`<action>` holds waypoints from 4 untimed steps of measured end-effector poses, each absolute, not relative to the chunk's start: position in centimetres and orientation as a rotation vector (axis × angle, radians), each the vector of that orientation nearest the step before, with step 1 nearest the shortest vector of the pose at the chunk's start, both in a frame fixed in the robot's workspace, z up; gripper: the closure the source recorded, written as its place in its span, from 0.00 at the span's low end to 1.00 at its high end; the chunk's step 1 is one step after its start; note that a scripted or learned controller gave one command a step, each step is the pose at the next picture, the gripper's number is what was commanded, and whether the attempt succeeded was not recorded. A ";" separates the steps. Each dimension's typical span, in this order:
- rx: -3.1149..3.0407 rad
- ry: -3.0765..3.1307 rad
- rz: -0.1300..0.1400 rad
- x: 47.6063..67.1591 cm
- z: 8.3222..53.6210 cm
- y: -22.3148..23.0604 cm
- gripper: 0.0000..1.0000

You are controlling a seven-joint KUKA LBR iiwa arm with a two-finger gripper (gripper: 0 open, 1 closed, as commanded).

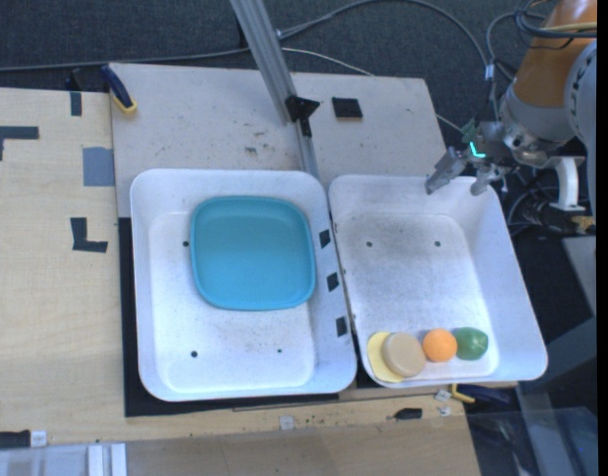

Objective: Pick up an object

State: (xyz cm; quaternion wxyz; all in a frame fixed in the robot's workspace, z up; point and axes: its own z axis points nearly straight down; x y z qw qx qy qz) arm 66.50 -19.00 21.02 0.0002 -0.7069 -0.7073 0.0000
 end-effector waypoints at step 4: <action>-2.219 -2.221 0.003 66.8 8.7 -18.3 0.00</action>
